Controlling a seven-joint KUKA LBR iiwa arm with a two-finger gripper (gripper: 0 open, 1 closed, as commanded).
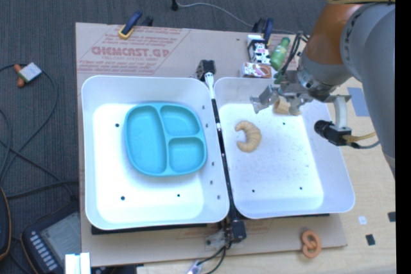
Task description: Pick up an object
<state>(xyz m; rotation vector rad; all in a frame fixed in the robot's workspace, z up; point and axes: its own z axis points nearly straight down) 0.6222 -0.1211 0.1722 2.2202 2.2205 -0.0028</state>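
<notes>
the left bin (90, 138) holds a light blue divided plate (166, 139), three compartments, lying flat a little toward the bin's far edge and roughly midway between its side walls. nothing sits in the compartments that i can see. the bin's floor around it is bare white with a few small dark dots.

where the two bins meet, a black clamp (206, 67) sits at the far end of the shared rim and another black fitting (232, 231) at the near end.

in the right bin (334, 196) a croissant (248, 136) lies on the floor, curled, pale brown, in the left half of the bin and closer to the far edge than the near one. it rests alone, touching nothing but the bin floor.

the gripper (279, 101) hangs over the far edge of the right bin, to the right of the croissant and farther back, with a clear gap of white floor between them. the croissant is not between the jaws; it lies beside and nearer than them. the grey fingers are splayed apart, with something small and tan showing between them, too blurred for me to say what it is or whether it is gripped.

past the bin's far rim, small colourful packets (258, 61) and a green item (280, 53) sit on the brown board (128, 51). a small orange ring (311, 243) lies on the board's near right corner.
</notes>
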